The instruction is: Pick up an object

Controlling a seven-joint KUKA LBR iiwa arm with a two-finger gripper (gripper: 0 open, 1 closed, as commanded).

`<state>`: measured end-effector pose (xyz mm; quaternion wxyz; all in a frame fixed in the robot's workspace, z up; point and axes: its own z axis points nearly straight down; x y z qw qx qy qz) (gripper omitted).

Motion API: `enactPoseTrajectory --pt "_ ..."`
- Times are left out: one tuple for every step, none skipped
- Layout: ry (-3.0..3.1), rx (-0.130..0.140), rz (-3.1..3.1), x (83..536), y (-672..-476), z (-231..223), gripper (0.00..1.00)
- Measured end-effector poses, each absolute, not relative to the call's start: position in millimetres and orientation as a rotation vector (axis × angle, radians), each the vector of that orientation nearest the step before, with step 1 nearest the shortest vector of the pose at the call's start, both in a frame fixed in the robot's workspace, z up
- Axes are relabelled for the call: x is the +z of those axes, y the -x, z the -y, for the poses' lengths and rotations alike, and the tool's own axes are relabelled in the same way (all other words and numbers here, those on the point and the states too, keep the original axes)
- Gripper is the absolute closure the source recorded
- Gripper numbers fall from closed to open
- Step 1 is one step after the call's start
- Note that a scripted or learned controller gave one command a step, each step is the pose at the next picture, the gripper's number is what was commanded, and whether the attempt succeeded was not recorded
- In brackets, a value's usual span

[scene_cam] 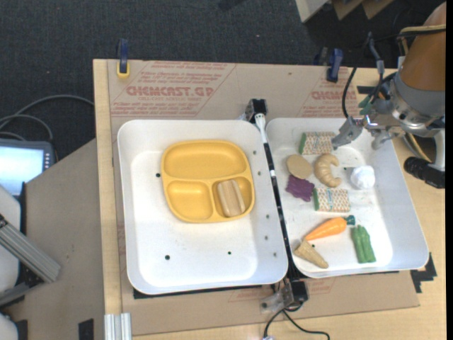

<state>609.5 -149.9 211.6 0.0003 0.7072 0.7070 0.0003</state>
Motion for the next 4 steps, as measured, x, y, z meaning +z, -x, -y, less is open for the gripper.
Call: enactPoseTrajectory --pt "-2.230 -0.009 -2.214 91 -567.1 210 0.00" --pt "-2.216 0.006 -2.226 184 -526.2 144 0.00" --pt "-2.211 0.006 -2.227 109 -604.0 90 0.00" --pt "-2.220 0.002 -2.221 112 -600.7 94 0.00"
